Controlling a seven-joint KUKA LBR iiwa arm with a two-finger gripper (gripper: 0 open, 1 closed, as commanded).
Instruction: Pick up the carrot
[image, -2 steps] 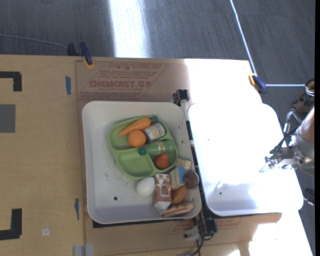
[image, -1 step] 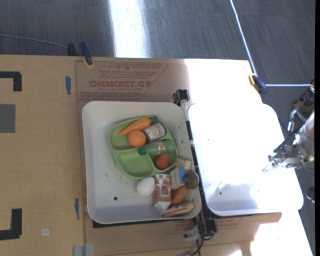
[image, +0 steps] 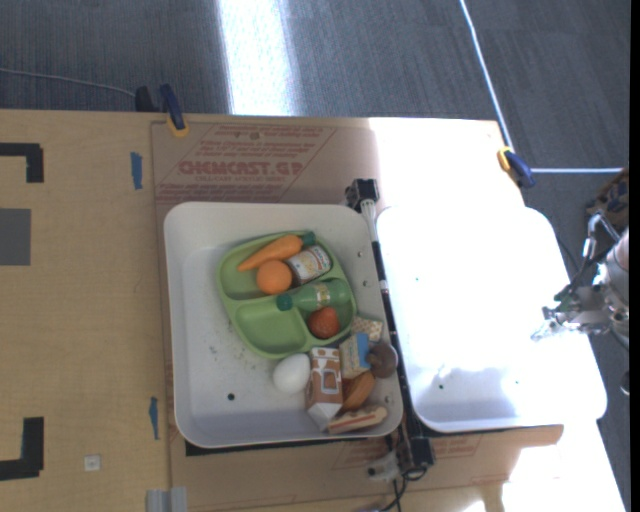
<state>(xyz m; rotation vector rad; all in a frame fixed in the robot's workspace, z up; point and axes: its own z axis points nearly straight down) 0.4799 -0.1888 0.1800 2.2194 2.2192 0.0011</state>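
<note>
Camera view: carrot (image: 270, 252) in green tray (image: 250, 325), looks light, rigid, smooth; pinch mid-body across width. Hand (image: 572, 312) far right, finger state unclear.

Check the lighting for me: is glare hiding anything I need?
Camera view: sunlight washes out the right bin to a featureless white; the left bin is evenly lit, and the carrot on the green tray reads clearly; the gripper looks small and soft.
</note>
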